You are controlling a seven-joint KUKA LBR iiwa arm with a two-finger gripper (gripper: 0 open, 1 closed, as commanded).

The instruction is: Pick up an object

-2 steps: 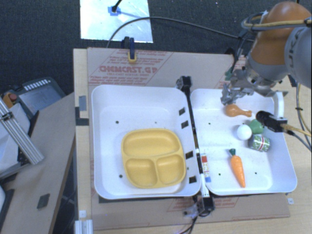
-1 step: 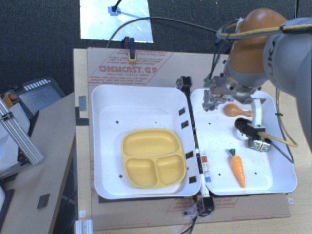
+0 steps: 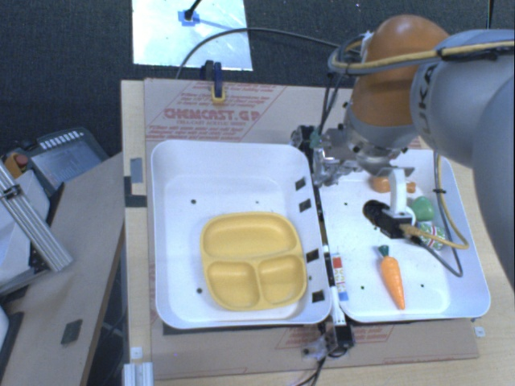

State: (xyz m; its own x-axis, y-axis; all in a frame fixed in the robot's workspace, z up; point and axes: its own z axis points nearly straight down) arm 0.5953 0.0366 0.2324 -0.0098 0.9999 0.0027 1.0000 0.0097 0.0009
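Over the back left corner of the right shallow white bin [image 3: 438, 296] hung the gripper [image 3: 326, 167]; whether it was open or closed could not be told. An orange toy carrot with a green top [image 3: 392, 280] lay near that bin's front, well apart from the gripper, with a rounded green toy [image 3: 422, 209] and a small orange piece [image 3: 380, 185] behind it. A yellow three-compartment plastic tray [image 3: 253, 260] lay in the left white bin [image 3: 173, 215].

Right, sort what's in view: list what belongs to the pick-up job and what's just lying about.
Job: gripper; orange toy carrot with green top; green rounded toy; small orange piece; yellow divided plastic tray.
Lying about: yellow clamp; shiny silver sheet; printed cardboard sheet; grey metal rail.
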